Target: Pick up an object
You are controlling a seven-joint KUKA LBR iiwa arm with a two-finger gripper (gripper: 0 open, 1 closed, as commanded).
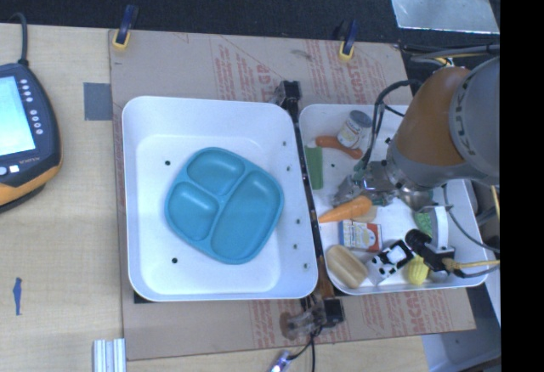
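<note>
Grey arm point(442, 128) with orange band reaching in from the right over the right bin point(472, 217), pincer point(364, 185) low among the clutter just above the carrot point(348, 211) — spread or pressed together, cannot tell. Around it in that bin: green stick point(314, 166) by the left wall, small jar point(351, 129) near the top, red-and-white carton point(360, 234), tan bread piece point(345, 265), black-and-white block point(389, 262), yellow piece point(416, 273). Left bin point(144, 217) carrying a blue divided plate point(224, 205) — worktop point(59, 260) with a black-and-orange handheld screen point(21, 132) at far left.
</note>
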